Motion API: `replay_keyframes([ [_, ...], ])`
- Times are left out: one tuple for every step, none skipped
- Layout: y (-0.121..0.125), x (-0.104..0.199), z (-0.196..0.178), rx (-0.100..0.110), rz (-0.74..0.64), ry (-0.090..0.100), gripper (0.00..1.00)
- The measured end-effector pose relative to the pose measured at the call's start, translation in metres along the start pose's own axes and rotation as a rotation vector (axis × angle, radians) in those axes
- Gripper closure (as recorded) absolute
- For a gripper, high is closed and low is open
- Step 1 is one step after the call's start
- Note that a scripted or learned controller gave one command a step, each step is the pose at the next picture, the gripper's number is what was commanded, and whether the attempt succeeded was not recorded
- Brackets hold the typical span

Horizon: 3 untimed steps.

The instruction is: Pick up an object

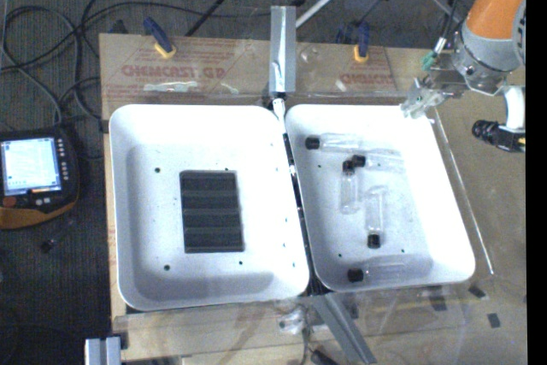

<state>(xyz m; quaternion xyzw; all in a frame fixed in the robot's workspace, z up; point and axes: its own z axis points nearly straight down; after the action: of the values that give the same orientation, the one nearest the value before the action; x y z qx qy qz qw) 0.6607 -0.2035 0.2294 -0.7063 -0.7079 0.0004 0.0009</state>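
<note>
Up right — gripper (420, 103) over bin (444, 175) corner

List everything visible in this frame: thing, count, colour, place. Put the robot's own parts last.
White bins: 2, white, side by side on the bench; left bin, right bin.
Ridged pad: 1, black, middle of left bin.
Clear vials with black caps: about five, exact count hard to tell, transparent, scattered in right bin.
Clamps: 2, blue and yellow, back edge of bench.
Handheld pendant: 1, dark with lit screen, floor at left.
Cables: several, black, floor at back left.
Arm: 1, grey with orange band, upper right.
Gripper: 1, above right bin's back right corner.
</note>
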Motion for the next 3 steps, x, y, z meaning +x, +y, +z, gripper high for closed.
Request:
replay_keyframes([
  [0.000,0.038,0.097,0.001,-0.082,-0.002,0.00],
  [-0.005,0.032,-0.009,-0.002,-0.124,-0.002,0.00],
  [-0.038,0.052,0.112,0.000,-0.149,-0.001,0.00],
])
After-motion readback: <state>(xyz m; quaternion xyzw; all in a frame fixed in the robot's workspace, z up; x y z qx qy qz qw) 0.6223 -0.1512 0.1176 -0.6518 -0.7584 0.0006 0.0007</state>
